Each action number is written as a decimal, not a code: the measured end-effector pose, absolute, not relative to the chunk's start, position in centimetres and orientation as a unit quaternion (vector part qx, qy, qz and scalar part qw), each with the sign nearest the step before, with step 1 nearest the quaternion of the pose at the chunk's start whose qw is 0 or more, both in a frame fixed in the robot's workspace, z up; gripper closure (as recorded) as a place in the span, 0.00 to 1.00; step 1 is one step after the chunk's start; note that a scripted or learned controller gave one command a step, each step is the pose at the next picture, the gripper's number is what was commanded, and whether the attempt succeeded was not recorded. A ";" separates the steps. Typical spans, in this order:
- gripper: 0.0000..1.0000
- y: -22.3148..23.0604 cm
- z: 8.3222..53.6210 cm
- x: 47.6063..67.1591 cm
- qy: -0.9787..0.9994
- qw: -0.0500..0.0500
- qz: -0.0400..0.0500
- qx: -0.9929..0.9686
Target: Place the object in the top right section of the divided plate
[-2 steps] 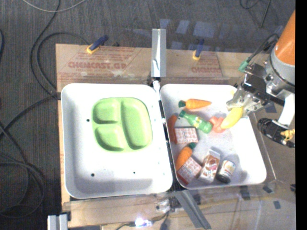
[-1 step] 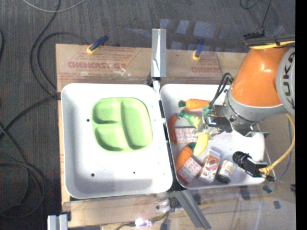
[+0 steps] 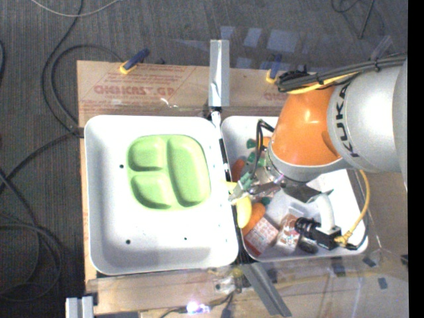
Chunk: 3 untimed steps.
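Observation:
The green divided plate (image 3: 169, 171) lies in the left white bin (image 3: 106, 244), with one long section on its right side and two smaller ones on its left. Nothing rests on it. My gripper (image 3: 250, 189) is low over the left side of the right bin (image 3: 351, 191), just above a yellow rounded object (image 3: 243, 212) near the wall between the bins. The orange and grey wrist hides much of that bin. I cannot make out anything held in the gripper.
Near the gripper in the right bin are an orange-red packet (image 3: 260, 233), a small red-labelled jar (image 3: 289, 234), an orange item (image 3: 236, 169) and something green (image 3: 252, 158). A grey metal post (image 3: 218, 78) stands behind the bins.

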State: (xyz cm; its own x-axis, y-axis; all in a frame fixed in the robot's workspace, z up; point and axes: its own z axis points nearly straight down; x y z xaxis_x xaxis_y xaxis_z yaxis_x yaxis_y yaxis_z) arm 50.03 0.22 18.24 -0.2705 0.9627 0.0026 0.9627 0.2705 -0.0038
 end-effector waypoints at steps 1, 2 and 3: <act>1.00 5.6 19.2 55.9 -0.842 0.001 0.001 -0.539; 1.00 9.0 19.1 61.4 -0.914 0.001 0.001 -0.407; 1.00 10.1 24.4 62.1 -0.822 0.000 0.002 -0.570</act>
